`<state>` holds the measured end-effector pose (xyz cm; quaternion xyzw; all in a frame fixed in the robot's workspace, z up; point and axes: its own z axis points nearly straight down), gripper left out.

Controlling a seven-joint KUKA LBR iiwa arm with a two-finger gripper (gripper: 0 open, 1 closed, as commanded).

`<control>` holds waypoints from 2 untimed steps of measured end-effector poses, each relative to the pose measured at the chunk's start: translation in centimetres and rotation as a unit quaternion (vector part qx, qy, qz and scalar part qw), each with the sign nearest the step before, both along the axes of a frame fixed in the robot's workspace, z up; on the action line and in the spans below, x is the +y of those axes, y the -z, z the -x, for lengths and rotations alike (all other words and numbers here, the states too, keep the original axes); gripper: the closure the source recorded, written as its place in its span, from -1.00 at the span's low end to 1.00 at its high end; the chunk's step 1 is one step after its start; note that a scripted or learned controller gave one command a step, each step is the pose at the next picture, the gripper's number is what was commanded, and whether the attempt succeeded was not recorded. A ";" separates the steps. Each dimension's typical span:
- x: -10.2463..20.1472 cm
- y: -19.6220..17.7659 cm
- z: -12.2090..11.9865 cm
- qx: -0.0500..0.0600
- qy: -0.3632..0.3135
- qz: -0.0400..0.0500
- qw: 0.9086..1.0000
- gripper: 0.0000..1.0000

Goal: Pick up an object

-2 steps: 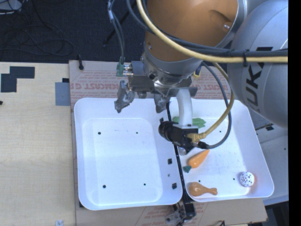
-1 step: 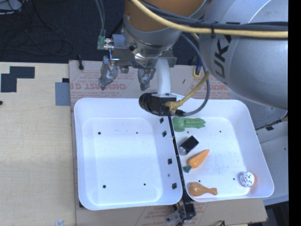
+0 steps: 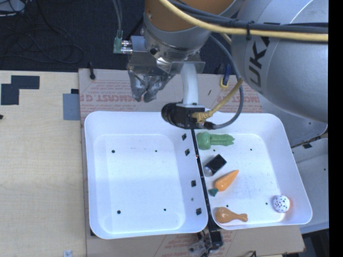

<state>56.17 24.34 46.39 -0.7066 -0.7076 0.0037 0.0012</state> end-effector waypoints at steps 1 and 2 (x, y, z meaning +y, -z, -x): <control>0.0 -5.3 4.5 -0.003 -0.001 -0.002 1.000 1.00; 0.0 -7.4 2.4 -0.003 0.001 -0.001 1.000 1.00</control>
